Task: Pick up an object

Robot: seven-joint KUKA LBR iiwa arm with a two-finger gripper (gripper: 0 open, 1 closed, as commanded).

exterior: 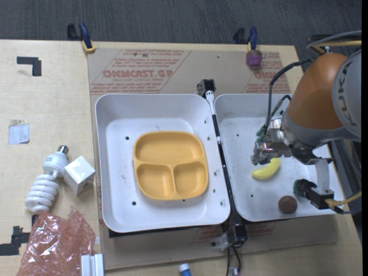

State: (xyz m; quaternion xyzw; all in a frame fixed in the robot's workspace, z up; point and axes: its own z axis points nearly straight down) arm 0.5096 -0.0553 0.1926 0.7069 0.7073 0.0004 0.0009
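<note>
A yellow banana-shaped piece point(267, 170) lies in the right bin point(241, 131), toward its right side. A small brown ball point(287, 204) rests near that bin's front right corner. My gripper point(264, 152) hangs low over the right bin, just above and left of the yellow piece's upper end. Nothing shows between its tips. The grey arm with its orange band point(322, 96) covers the bin's right part. A yellow divided plate point(171, 164) lies in the middle of the left bin point(115, 125).
On the bench left of the bins lie a spiral light bulb point(47, 180), a white cube point(79, 174) and crumpled reddish plastic point(54, 246). Blue clamps point(85, 37) hold the board at the back. A purple object point(254, 57) sits behind the right bin.
</note>
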